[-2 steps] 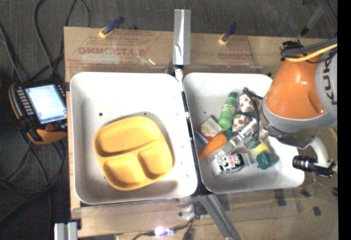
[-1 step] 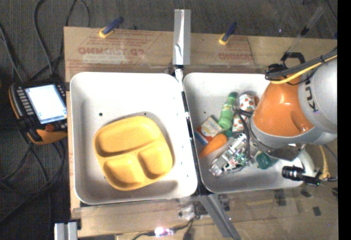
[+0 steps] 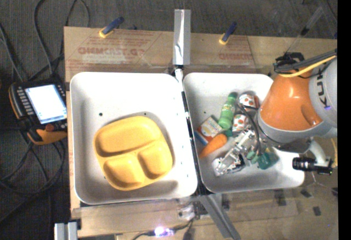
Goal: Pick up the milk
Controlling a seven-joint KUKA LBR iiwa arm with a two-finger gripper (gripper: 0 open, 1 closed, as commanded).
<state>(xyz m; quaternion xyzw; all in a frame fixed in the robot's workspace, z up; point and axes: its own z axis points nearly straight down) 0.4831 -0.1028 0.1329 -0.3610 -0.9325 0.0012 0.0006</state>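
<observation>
While the small orange-and-white milk carton [image 3: 209,127] lies left in the right bin, it looks light, crushable; grip its flat sides. Pincer [image 3: 237,152] state: cannot tell.

Two white bins [image 3: 82,123], one yellow tray [image 3: 133,151], one carrot [image 3: 213,145], one green bottle [image 3: 227,111]

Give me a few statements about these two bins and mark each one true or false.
1. The yellow divided plate lies in the left bin. True.
2. The carrot lies in the left bin beside the plate. False: it lies in the right bin, near the wall between the bins.
3. The green bottle lies in the right bin. True.
4. The arm reaches over the left bin. False: it is over the right bin.
5. A handheld screen device lies inside the left bin. False: it lies off the bench, to the left.
</observation>
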